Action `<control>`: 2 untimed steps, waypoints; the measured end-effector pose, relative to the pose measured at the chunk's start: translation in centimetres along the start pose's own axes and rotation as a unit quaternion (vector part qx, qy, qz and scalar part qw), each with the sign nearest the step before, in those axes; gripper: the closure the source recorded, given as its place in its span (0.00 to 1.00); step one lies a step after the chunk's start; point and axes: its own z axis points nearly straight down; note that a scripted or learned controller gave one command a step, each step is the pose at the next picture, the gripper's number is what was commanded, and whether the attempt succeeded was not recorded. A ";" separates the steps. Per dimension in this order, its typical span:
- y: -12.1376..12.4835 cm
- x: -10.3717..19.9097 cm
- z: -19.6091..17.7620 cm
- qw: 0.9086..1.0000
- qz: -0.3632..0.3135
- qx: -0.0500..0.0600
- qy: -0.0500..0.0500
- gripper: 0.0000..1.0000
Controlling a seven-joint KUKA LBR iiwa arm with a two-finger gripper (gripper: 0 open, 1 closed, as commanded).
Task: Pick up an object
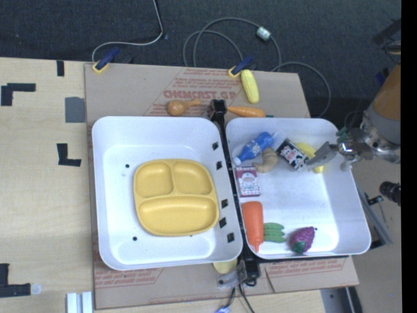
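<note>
My gripper hangs over the right rim of the right bin, its fingers spread apart with nothing between them, so it is open. Just left of it lie a black-and-white toy and a yellow piece. Further left are a blue bottle, a beige lump and a small red-and-white box. An orange carrot, a green pod and a purple-red berry lie along the bin's near side.
The left bin holds a yellow divided plate. Behind the bins on the cardboard lie a corn cob, an orange stick and a brown piece. Cables loop at the back.
</note>
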 end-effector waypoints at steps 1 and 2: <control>5.4 -1.6 13.2 1.000 -0.001 0.000 -0.002 0.00; 11.1 1.9 12.9 1.000 -0.004 0.028 -0.001 0.00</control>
